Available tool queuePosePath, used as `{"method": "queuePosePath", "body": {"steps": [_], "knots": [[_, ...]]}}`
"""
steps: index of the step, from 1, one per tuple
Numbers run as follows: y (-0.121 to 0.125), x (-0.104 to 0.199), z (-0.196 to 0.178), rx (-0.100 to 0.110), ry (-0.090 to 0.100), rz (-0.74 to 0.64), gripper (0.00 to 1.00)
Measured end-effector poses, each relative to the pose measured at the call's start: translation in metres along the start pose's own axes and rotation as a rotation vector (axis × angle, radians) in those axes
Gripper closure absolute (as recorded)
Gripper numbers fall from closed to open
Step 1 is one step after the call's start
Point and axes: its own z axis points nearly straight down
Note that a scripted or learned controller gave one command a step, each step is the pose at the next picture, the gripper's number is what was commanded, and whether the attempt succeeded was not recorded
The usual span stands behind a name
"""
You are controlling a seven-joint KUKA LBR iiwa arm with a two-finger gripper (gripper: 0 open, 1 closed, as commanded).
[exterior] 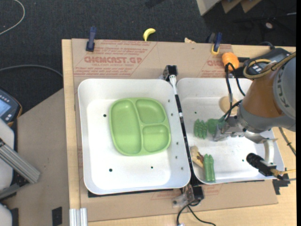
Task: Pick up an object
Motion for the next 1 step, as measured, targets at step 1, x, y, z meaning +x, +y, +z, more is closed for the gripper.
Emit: {"method": "queuePosePath", "body": {"steps": [1], "knots": [[-0.015, 0.0918, -0.1058, -0.003, 0.001, 0.0, 1.0]]}}
